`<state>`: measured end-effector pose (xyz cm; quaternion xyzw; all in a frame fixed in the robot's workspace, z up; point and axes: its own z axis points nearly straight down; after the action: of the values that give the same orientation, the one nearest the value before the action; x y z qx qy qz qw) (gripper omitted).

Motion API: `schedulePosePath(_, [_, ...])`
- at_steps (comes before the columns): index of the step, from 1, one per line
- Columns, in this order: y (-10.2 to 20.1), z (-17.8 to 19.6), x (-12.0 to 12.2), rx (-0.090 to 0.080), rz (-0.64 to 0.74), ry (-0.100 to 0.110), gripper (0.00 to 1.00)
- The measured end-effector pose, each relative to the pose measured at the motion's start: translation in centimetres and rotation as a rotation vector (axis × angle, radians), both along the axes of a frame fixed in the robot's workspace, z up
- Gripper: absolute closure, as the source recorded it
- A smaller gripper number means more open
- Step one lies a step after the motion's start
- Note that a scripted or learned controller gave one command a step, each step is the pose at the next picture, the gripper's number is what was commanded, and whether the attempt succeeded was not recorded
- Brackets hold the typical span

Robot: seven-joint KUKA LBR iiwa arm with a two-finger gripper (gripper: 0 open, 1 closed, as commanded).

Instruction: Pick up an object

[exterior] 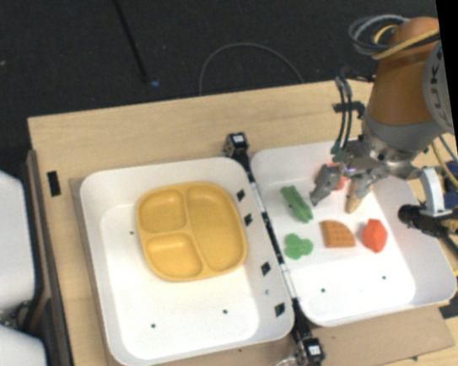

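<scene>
Wooden tabletop (161, 128), two white bins.
My pincer (339, 194) hangs spread and unladen over the right bin (422, 277), between a green block (297, 204) and an orange wedge (375, 234).

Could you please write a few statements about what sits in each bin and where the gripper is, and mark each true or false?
1. The yellow divided plate lies in the left bin. True.
2. The gripper holds the orange-red piece. False: its open fingers hang above the right bin, with nothing between them.
3. Four small items lie in the right bin. True: the green stick, green blob, tan waffle piece and the orange-red piece.
4. The green stick rests on the plate. False: it lies in the right bin.
</scene>
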<state>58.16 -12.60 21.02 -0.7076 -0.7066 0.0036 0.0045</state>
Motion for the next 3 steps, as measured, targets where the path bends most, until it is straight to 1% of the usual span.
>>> schedulePosePath(1, [0.0,0.7,0.3,-0.002,0.003,-0.012,0.00])
schedulePosePath(2, [0.8,-4.9,0.6,-0.003,0.004,-0.009,0.00])
schedulePosePath(3, [0.6,-9.1,0.7,-0.003,0.000,-0.010,0.00])
